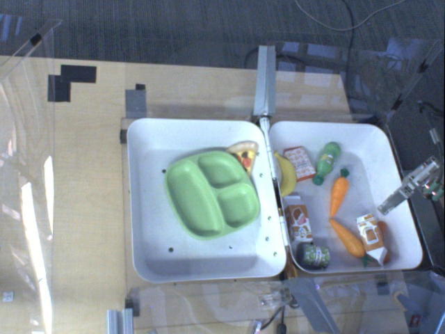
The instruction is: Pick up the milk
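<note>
1. Gripper point(386, 206) is poking in over the right bin point(389, 145) near its outer edge, hanging above the floor with nothing between the fingers that I can see. Whether they're spread or pressed together, can't tell, they read as one thin grey bar from this angle.

2. The milk point(371, 236) is the little white carton with orange-brown print, just below and slightly inward of the gripper tip, near that bin's front corner. It looks tipped over or at least leaning, the gabled end pointing toward the bin's front wall.

3. Right beside it, on the side away from the bin's outer wall, is an orange carrot point(347, 237), touching or nearly so. A second carrot point(337, 193) sits further inward from the gripper.

4. Handling guess: small toy-ish carton, light, fairly stiff on the flat faces, probably a bit slick. Shouldn't crush easily, but it could skid or rotate if pinched off-centre.

5. Where I'd grab: across the two broad flat sides at mid-body, not the sloped top, which would squirt out of the fingers.

6. Main worry is the carrot and the bin wall crowding it, leaving not much room to slide a finger down either side.
</note>
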`<state>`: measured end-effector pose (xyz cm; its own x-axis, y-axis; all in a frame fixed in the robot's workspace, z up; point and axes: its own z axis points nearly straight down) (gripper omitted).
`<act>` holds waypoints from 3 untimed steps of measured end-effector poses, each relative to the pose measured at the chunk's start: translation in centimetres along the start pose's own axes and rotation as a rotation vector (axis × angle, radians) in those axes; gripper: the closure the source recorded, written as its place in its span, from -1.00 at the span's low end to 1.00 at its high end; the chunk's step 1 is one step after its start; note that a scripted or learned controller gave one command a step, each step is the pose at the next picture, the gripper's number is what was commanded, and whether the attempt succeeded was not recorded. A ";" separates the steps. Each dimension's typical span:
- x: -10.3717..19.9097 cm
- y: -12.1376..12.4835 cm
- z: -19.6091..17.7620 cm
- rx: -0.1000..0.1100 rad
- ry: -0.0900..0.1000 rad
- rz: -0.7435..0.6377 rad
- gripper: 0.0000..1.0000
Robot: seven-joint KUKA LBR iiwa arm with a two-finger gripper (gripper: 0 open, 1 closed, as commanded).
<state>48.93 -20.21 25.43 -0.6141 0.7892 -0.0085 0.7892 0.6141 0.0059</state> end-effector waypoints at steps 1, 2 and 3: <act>-0.2 -0.3 12.9 0.000 0.002 -0.136 -1.00; -0.3 -0.2 16.4 -0.002 -0.004 -0.164 -1.00; -0.5 0.2 15.2 -0.010 -0.012 -0.164 1.00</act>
<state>49.53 -20.50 10.25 -0.7346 0.6781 -0.0217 0.6780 0.7349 0.0133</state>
